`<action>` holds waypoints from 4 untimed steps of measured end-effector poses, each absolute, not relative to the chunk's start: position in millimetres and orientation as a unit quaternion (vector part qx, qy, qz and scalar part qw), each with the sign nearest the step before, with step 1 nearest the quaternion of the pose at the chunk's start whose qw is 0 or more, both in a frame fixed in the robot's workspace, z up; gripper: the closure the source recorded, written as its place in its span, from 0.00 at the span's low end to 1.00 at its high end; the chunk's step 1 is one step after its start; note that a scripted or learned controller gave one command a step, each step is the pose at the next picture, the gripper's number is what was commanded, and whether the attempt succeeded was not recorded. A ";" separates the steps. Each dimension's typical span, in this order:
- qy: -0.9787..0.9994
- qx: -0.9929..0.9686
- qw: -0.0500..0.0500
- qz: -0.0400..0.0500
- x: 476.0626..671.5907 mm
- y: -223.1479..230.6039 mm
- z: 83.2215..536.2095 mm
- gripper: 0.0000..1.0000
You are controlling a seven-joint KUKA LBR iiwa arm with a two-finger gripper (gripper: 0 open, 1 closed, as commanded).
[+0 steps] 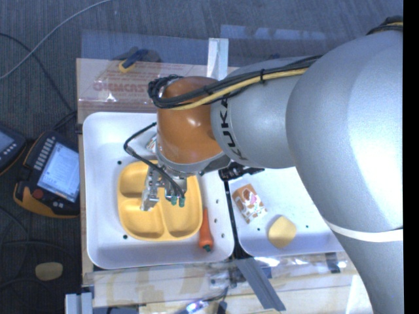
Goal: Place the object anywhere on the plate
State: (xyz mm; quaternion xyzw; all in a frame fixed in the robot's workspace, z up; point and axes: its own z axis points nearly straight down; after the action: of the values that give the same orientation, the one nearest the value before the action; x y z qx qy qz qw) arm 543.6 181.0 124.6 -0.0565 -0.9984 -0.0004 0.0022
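Arm [314,110] covered right part of counter, reaching over left bin [98,175]. Yellow divided plate [134,188] lay in left bin, toward front edge. End effector [163,198] hovered over plate; whether fingers wide or narrow, cannot tell, and no object seen between them. Carrot [205,231] lay just beside plate, at bin's right wall. Risk, in my judgement: if carrot was the object, it missed plate; wall could block re-grasp.

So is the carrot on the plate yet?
No. The carrot lies on the left bin floor, beside the yellow plate.
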 end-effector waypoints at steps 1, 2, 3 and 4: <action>-0.993 0.119 0.001 -0.001 483.2 204.4 133.1 1.00; -0.994 0.108 -0.002 -0.004 565.0 192.1 100.3 1.00; -0.979 0.204 -0.002 -0.001 601.4 206.8 195.6 1.00; -0.979 0.204 -0.002 -0.001 601.3 206.8 195.5 0.00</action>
State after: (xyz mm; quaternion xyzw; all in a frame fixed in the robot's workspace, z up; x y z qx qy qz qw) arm 601.3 206.8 195.5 0.2036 -0.9791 -0.0012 -0.0016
